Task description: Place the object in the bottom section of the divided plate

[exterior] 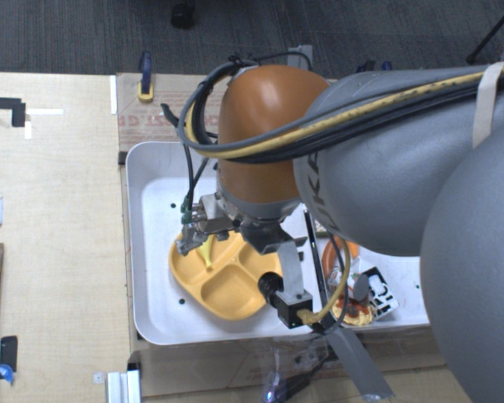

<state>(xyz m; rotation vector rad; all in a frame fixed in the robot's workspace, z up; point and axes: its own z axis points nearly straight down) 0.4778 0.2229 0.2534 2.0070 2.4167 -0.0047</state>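
Arm: the grey arm [386, 158] is reaching in from the right and hanging over the white bin [143, 225], its orange band [265, 133] covering the middle of the bin.
Gripper: the gripper [203, 225] is sitting low over the upper left part of the divided plate; the wrist is hiding its tips, so how far it is open, and whether it has hold of anything, I cannot tell.
Plate: the yellow divided plate [223, 288] is lying in the left half of the bin, partly under the arm, with its lower section showing bare yellow.
Object: a thin yellow-green piece [207, 254] is lying in the plate's upper left section, just below the gripper; what it is I cannot tell.
Other items: an orange and white object [361, 305] is lying at the bin's lower right, beside the plate and partly behind black cables [323, 267].
Bench: the light wooden bench [50, 225] is stretching away to the left of the bin.
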